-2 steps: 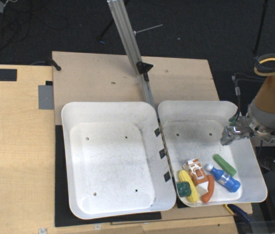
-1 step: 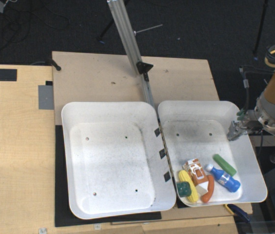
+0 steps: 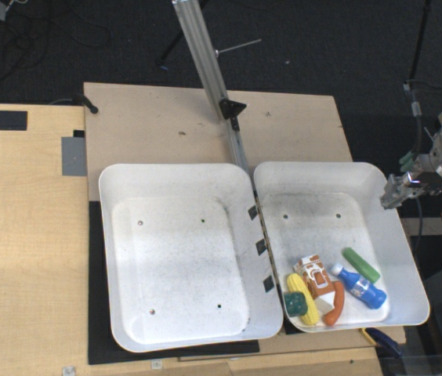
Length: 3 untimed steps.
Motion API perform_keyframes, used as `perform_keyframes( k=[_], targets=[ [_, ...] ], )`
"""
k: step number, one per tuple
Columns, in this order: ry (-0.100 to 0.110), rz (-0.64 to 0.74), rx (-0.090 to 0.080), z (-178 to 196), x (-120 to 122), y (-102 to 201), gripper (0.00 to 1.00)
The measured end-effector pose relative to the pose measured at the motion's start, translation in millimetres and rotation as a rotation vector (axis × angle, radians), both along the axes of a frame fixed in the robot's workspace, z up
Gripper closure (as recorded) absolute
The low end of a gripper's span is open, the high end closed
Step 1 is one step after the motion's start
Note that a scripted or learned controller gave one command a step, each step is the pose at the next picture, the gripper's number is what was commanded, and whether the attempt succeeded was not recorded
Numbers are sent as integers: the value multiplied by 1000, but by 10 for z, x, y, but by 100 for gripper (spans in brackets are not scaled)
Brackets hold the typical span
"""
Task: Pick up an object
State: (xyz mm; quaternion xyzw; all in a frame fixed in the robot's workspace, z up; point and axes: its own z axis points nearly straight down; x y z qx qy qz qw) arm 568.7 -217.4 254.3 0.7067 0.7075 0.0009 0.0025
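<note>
The gripper (image 3: 409,182) hangs at the right bin's (image 3: 315,180) far right rim; whether it is open or closed I cannot tell. The objects cluster in that bin's near corner: a yellow corn cob (image 3: 302,297), orange carrot (image 3: 334,305), blue bottle (image 3: 361,287), green stick (image 3: 360,264) and small carton (image 3: 313,272). This looks like the approach step; next, it must travel nearer and descend over one piece.

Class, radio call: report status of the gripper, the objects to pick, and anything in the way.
Gripper at right bin's far right rim, holding nothing seen. Corn cob, blue bottle, green stick clustered in near corner. Path unobstructed.
</note>
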Motion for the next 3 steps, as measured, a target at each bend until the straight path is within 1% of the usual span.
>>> perform_keyframes(
  k=[1,2,3],
  targets=[
    [8,3,6,-42,-158,606,100],
    [10,3,6,-106,-362,1146,100],
    [10,2,5,-238,-412,1663,100]
  ],
)
